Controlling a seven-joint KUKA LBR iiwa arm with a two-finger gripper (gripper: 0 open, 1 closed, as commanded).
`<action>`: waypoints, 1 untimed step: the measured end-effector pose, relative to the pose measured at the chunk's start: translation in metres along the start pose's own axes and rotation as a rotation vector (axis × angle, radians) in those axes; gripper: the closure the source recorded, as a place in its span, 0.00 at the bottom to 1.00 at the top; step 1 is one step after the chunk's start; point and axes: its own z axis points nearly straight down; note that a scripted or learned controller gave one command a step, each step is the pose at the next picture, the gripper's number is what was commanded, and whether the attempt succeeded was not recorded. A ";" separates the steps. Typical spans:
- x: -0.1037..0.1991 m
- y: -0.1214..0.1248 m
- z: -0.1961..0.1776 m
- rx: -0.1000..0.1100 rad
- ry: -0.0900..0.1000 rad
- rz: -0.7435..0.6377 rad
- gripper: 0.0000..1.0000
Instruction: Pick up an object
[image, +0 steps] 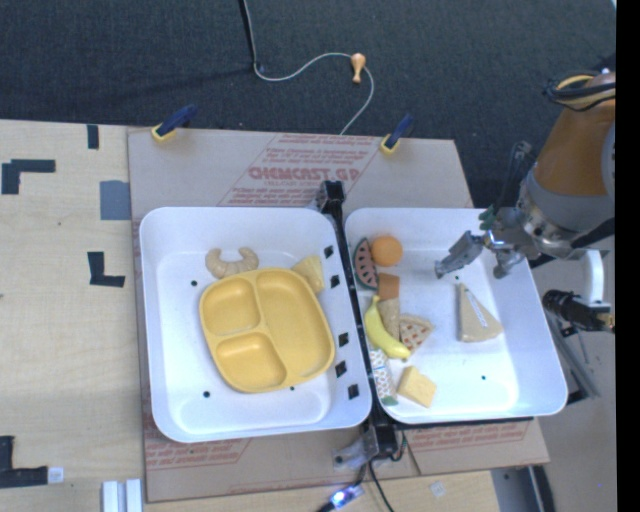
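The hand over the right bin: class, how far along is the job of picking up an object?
Done: the arm has brought its hand over the right bin, near the pale wedge. In hand: nothing shows between its fingers. Left: the whole pick. The wedge, orange ball, banana and cheese block all lie on the bin floor, so a grasp and lift remain.

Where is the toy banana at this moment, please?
In the camera view, the banana lies in the right bin, against its left wall, between the watermelon slice above and the cheese cube below.
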 end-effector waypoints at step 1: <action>0.000 0.003 -0.008 -0.014 -0.002 -0.003 0.00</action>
